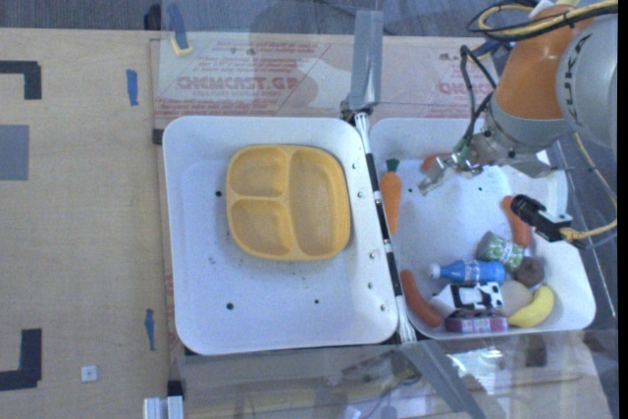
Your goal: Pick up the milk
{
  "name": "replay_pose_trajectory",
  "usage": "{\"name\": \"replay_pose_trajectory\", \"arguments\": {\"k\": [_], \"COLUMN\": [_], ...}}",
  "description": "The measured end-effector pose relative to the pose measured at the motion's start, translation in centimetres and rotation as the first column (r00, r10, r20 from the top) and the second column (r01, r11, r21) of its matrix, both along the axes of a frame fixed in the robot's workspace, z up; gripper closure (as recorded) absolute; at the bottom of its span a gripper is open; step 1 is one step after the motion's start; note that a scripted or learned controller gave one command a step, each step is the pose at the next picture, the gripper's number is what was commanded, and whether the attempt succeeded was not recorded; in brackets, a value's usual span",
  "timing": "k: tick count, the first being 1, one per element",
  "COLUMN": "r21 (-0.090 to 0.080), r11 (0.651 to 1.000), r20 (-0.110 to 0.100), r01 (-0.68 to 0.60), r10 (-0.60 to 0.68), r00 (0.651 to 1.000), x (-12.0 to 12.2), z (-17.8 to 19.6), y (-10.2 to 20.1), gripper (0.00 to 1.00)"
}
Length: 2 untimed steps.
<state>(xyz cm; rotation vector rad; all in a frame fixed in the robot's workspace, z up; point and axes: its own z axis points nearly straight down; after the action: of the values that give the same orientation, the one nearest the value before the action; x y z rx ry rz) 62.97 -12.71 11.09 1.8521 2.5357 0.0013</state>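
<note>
We see, from above, a tabletop (pixel 78 211) with two shallow white bins side by side. The grey arm with its orange band (pixel 535 64) reaches in from the right, and its tool (pixel 446 164) hangs over the far part of the right bin (pixel 432 221). Its two thin fingers stand slightly apart with nothing between them.

The milk (pixel 478 295), a small carton with black and white cow patches, lies well below the tool toward the near edge of that same bin. Touching it on the far side is a blue bottle (pixel 471 272), and just right of it is a banana (pixel 533 307). A long sausage (pixel 419 299) lies to the milk's left. Just left of the tool, a carrot (pixel 391 196) rests along the bin's wall. Well to the tool's left, the other bin (pixel 196 309) holds a yellow divided plate (pixel 289 201).
</note>
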Motion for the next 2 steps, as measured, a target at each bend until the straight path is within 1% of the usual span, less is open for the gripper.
{"name": "replay_pose_trajectory", "arguments": {"k": [1, 2], "r21": [-0.002, -0.002], "r11": [1.000, 0.990], "r20": [0.004, 0.004], "r01": [0.001, 0.138], "r10": [-0.001, -0.138], "r00": [1.000, 0.990], "x": [3.6, 3.2], "z": [1.8, 11.6], "y": [-7.0, -5.7], "gripper": [0.00, 0.00]}}
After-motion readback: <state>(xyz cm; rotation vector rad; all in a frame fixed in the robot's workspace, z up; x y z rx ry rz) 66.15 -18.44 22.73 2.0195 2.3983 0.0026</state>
